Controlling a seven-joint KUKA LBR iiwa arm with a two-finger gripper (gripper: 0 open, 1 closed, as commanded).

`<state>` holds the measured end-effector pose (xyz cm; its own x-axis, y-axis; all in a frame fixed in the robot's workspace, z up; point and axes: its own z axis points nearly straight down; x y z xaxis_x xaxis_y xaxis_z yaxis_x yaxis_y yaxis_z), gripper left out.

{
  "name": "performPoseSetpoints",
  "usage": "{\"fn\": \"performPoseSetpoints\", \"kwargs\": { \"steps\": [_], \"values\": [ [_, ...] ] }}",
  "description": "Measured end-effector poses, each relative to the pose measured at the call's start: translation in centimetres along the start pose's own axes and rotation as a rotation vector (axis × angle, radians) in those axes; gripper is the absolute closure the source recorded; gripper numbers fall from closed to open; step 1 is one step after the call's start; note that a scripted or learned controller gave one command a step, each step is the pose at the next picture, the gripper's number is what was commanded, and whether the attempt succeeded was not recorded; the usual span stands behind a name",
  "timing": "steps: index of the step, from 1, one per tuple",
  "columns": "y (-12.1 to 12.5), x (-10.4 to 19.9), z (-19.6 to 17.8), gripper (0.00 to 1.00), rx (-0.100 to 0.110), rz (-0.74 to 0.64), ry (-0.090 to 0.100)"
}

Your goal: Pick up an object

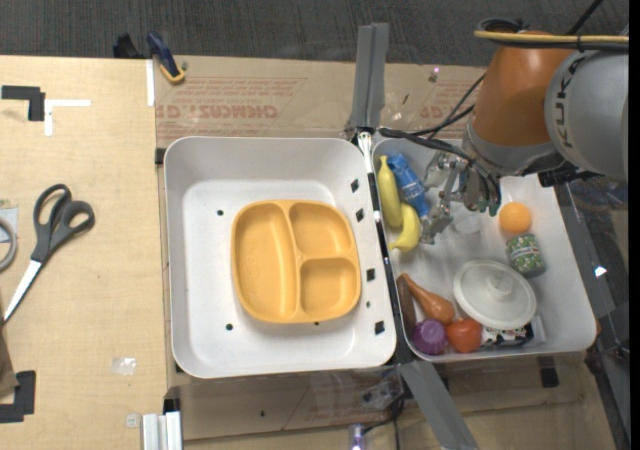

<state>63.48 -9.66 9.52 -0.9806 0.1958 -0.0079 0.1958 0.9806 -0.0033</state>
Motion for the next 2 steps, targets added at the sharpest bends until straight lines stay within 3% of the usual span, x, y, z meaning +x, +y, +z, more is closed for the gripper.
{"fn": "performPoseSetpoints", "kwargs": {
  "steps": [1, 2],
  "values": [
    [-6.3, -1.2, -2.8, 0.00, -0.003, 0.018, -0.001],
    [-1.3, -2.2, 0.1, 0.00, -0.004, -0.077, 0.000]
  ]
}}
